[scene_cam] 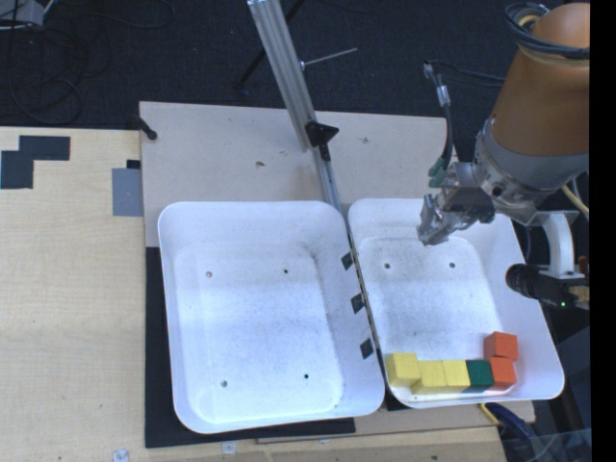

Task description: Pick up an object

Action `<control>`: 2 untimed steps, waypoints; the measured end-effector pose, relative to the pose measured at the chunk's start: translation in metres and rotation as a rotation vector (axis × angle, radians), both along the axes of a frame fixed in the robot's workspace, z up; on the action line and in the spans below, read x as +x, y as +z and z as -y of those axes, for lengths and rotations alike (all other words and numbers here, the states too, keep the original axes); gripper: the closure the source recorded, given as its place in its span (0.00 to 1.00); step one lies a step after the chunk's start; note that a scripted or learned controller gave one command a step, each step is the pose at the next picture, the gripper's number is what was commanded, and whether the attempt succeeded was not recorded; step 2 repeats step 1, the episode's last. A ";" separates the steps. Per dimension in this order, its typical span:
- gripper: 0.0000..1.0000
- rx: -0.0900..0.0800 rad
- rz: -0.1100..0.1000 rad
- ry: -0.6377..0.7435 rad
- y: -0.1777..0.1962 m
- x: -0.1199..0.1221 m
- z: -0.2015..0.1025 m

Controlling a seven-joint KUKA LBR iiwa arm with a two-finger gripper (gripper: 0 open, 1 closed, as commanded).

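Camera view: the arm (539,94) reached in from the right and its pincer (438,227) hung over the far part of the right bin (539,306), near the rim that bin shares with the left bin (192,248). Whether the pincer was released or clenched could not be told from this slant; nothing was seen between its tips, so it was judged to carry nothing. The task's candidate things sat well apart from it, at the near edge of the right bin: a row of blocks (452,372) pressed together along the near wall, yellow blocks (423,370) at the left, then a green block (478,373), with two orange blocks (501,358) closing the right end, one behind the other. The blocks probably lay there because the bin floor slopes up into the wall and stops loose pieces against it. The row's long axis ran roughly left to right, parallel to the near rim, with the orange pair turning it slightly toward the far side. The pick was judged not yet begun. The tight packing and wall contact suggested little finger clearance. The bins rested on the counter (221,152), below a slanted metal rail (289,75).
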State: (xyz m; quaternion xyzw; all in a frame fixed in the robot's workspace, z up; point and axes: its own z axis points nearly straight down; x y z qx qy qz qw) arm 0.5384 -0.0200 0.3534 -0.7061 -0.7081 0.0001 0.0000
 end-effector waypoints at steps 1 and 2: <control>1.00 0.001 -0.011 -0.003 -0.123 -0.029 -0.023; 1.00 0.001 -0.011 -0.003 -0.123 -0.029 -0.023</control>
